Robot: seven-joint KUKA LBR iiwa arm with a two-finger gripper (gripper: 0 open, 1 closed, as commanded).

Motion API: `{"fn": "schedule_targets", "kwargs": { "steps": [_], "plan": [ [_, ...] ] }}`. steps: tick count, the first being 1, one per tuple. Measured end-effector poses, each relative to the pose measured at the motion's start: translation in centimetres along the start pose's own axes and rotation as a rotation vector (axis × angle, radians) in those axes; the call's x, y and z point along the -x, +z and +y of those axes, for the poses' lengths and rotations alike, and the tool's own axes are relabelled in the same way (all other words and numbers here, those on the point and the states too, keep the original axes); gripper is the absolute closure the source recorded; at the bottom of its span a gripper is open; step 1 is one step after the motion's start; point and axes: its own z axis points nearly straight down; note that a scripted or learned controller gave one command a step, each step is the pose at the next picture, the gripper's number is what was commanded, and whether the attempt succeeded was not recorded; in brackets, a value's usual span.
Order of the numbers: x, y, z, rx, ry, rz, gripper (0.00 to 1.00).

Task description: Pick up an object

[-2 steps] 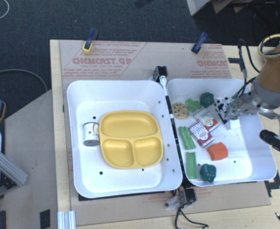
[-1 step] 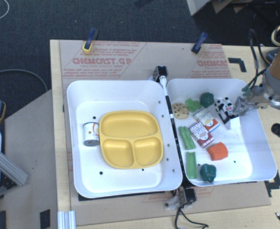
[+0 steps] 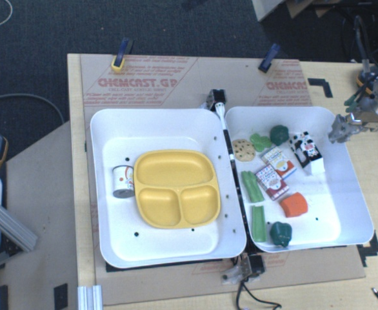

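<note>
Two white bins sit side by side, and the gripper (image 3: 341,132) hangs at the upper right rim of the right bin (image 3: 344,205); whether it is parted or closed cannot be told. Just to its left lies a black-and-white cow toy (image 3: 304,148), with a dark green piece (image 3: 279,134) and a cookie (image 3: 243,150) further left. Below and left of it rest small cartons (image 3: 274,173), an orange block (image 3: 294,205) and a green pepper (image 3: 280,234). Far left, the left bin (image 3: 111,231) holds a yellow divided plate (image 3: 176,188) and a small can (image 3: 122,181).
</note>
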Motion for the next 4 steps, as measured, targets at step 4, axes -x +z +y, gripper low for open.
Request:
{"fn": "schedule_targets", "kwargs": {
  "steps": [4],
  "plan": [
    [-14.7,0.4,-2.8,-0.013,-0.004,0.008,1.0]
  ]
}}
